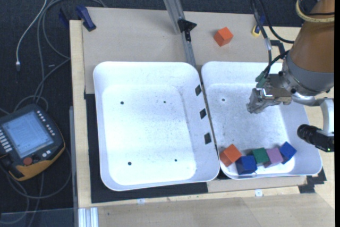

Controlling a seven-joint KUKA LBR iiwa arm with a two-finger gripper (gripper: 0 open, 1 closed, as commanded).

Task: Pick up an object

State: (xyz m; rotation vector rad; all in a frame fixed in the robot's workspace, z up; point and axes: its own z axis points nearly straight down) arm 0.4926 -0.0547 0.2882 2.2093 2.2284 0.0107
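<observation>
Camera view | fingers state unclear, above right bin | blocks well below, apart

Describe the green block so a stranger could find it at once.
Start at the right-hand white bin, the one under the gripper. Along its near wall lies a row of small blocks. The green block sits mid-row, between a dark blue block and a pink block, the only green one.

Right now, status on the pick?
Gripper over the right bin, mid-floor, nothing seen in it. Blocks in a row along the near wall, untouched. One orange cube out on the bench. No obstruction.
</observation>
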